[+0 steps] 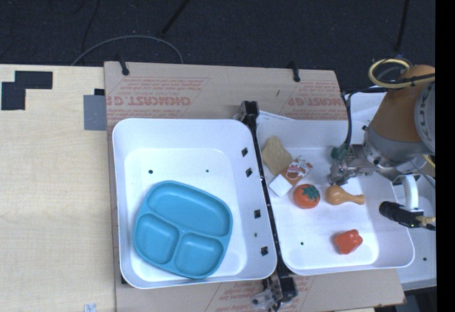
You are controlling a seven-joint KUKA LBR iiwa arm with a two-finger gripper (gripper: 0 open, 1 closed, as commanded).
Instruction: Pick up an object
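Right bin [398,261], end effector [343,168] (beside drumstick [344,196])

We see a blue divided plate [183,228] in the left bin [124,161]. In the right bin [398,250], the gripper [343,170] hangs near the far-right edge, just above a toy drumstick [344,196], beside a tomato [306,195]; a red pepper [347,241] sits toward the near edge.

Glossy blue plastic tray [183,229]; smooth white bins [178,134]

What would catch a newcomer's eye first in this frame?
The big blue divided plate lying in the left bin stands out most. In the right bin, small bright toys cluster: an orange tomato, a red piece and a tan drumstick, with the gripper just above the drumstick.
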